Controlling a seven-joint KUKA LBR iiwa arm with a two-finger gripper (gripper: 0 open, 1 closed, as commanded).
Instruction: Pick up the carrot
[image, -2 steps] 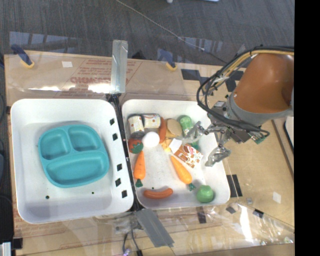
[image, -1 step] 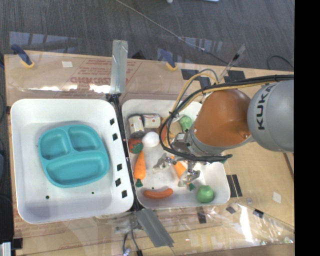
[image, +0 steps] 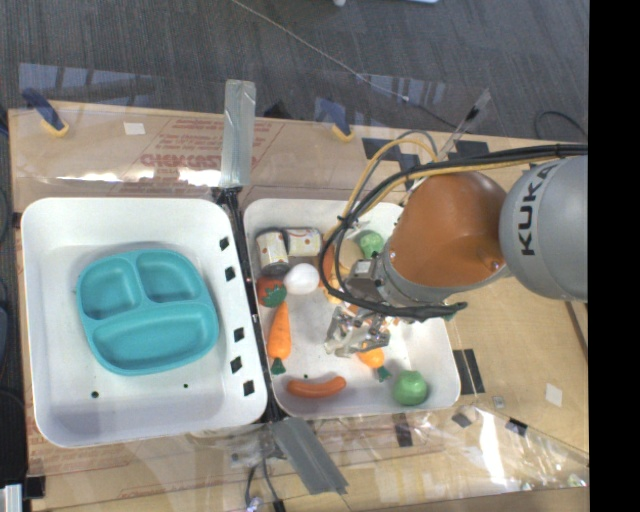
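The carrot (image: 279, 332) is orange with a green top. It lies upright along the left wall of the right bin (image: 445, 345), below a white egg (image: 301, 279). My gripper (image: 352, 335) hangs low over the middle of that bin, a short way to the right of the carrot and apart from it. A small orange piece with a green tip (image: 373, 358) lies just under the gripper's right side, partly hidden by it. The arm's orange band (image: 445, 230) covers the bin's upper right part.
The right bin also holds a red sausage (image: 316, 386), a green ball (image: 410, 388), two small cans (image: 272, 248), a red item (image: 270, 292) and a green item (image: 371, 242). A teal divided plate (image: 148, 310) sits in the left bin (image: 50, 400).
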